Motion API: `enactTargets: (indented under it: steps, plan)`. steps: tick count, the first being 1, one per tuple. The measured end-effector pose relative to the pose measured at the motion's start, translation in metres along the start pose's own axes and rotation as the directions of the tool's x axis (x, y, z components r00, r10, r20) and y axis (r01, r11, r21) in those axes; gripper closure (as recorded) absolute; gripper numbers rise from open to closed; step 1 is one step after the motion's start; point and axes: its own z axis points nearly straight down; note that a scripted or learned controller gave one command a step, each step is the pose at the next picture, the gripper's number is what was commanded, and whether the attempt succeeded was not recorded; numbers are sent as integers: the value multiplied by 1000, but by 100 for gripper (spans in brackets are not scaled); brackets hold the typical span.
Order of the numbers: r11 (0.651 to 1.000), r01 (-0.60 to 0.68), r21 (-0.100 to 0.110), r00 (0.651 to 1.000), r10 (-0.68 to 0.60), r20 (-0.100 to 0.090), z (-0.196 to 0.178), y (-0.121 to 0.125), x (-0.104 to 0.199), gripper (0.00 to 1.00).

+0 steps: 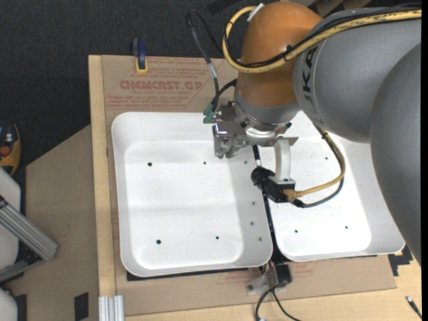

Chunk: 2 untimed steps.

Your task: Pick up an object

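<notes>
the grey kuka arm point(361, 65) enters from the right of the camera view, its orange band point(274, 39) sitting above the wrist; the wrist hangs over the back edge of the bins, near the seam between them; the gripper point(226, 146) points down at the rear right corner of the left bin point(134, 179); its state cannot be told from this angle, and no object can be seen at it; a black fitting point(267, 179) with a yellow cable point(321, 186) hangs from the wrist over the seam and the near edge of the right bin point(334, 233); the left bin floor shows small dark dots point(150, 164) and plain white surface; no loose object to pick up can be made out in either bin, part of each being hidden under the arm; both bins rest on a brown cardboard sheet point(160, 79) printed with red lettering; a blue and yellow clamp point(140, 53) sits at its far edge; a metal rail point(27, 233) lies at the left of the bench.
</notes>
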Motion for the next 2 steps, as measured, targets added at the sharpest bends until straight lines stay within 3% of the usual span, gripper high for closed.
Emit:
enactTargets:
  steps: [1,2]
  plan:
    - [1000,-8,-17,1000,8,1,-54,32,-59,100]
    - [1000,-4,-14,1000,4,0,-76,16,-59,100]
